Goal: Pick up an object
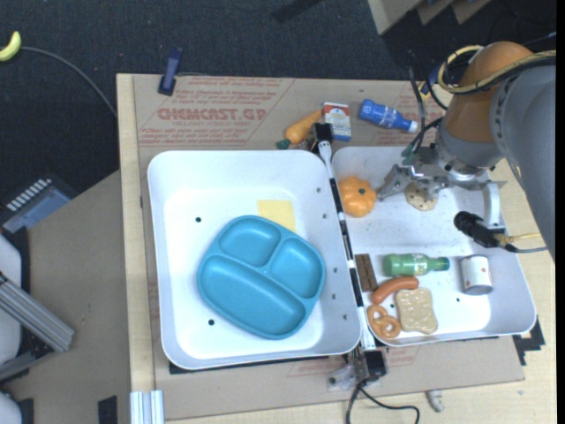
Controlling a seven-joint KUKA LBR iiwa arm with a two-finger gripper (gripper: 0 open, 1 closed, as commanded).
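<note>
My gripper (413, 184) hangs low over the far part of the right bin (508, 303), just above a small round tan cookie (424, 199). An orange fruit (357, 196) lies to its left against the bin's left wall. Nearer the front lie a green bottle (413, 263), a sausage (394, 287), a pretzel (383, 321), a square cracker (416, 311) and a small silver can (477, 274). Nothing can be seen held in the gripper.
The left bin (172, 193) holds a blue divided plate (260, 275) and a yellow cheese slice (277, 210). Behind the bins on the board lie a blue bottle (387, 115), a small carton (336, 120) and an orange toy (303, 128).
</note>
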